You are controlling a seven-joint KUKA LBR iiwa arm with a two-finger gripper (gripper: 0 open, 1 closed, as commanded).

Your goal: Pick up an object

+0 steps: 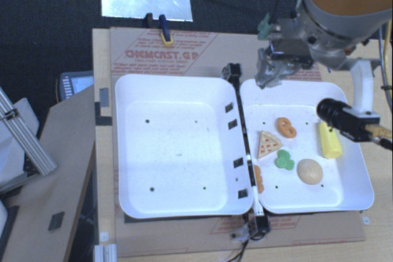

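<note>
The grey arm (344,3), with its orange band uppermost, reaches in from the upper right and ends in the gripper (270,73), which hangs above the far rim of the right bin (353,196), near the bin's back left corner. Its metal fingers point down at the rim, and nothing can be seen between them; whether they are spread or pressed together cannot be told from this angle. All the small objects lie in the right bin, well apart from the gripper. An orange pretzel (285,127) sits nearest to it, toward the middle of the bin. Just in front of the pretzel lies a tan waffle wedge (268,145), and just beside that wedge, on its near right side, a small green toy (284,160). A pale tan egg-shaped object (309,171) rests to the right of the green toy. A yellow block (330,141) stands further right, partly covered by a black cylindrical device (339,113) that juts over the bin from the right side. An orange object (258,179) lies against the bin's left wall, partly hidden by the divider. The left bin (132,205) lies alongside, its wall touching the right bin's along a line of black clips (236,126). Both bins rest on a brown board (184,52) printed with red lettering.
</note>
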